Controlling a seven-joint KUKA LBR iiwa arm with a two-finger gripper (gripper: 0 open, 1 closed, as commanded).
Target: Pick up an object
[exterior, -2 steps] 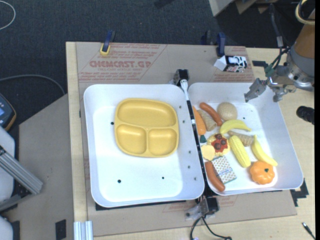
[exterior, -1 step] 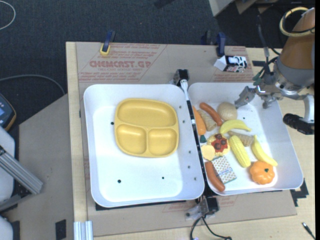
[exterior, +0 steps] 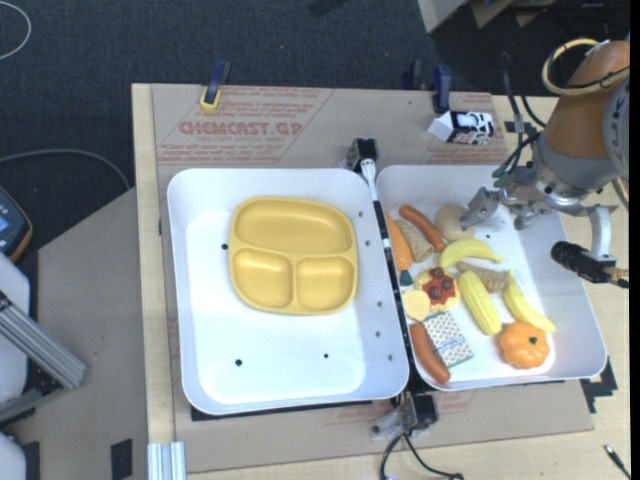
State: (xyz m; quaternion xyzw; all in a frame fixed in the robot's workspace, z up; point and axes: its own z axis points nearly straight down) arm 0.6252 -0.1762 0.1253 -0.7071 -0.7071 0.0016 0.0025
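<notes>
A jumble of toy food is seen lying in the right shallow white bin: a yellow plastic banana, a yellow corn cob, a red sausage, an orange carrot, a small orange pumpkin, a second banana just above the pumpkin, a brown-red sausage by the bin's near edge, and a small patterned packet touching that sausage. Some pale pieces in the middle of the heap are overlapped and cannot be told apart.

The two-finger gripper is seen over the far part of this bin, near the banana and the red sausage. Nothing is seen between its fingers; whether they are parted or closed cannot be told. The grey arm with its orange band is cut off by the right edge.

In the left shallow white bin a yellow three-compartment plastic tray is laid flat. The two bins touch along a black hinge-like strip.

Both bins are borne on a brown paper-covered board, on which red print reading "CHEMCAST GP" can be made out; the smaller lines around it are too fine to read. A yellow clamp and a blue clamp are fixed at the far edge, and a small black-and-white tag lies near the blue one. Dark carpet is seen around the bench, crossed by cables.
</notes>
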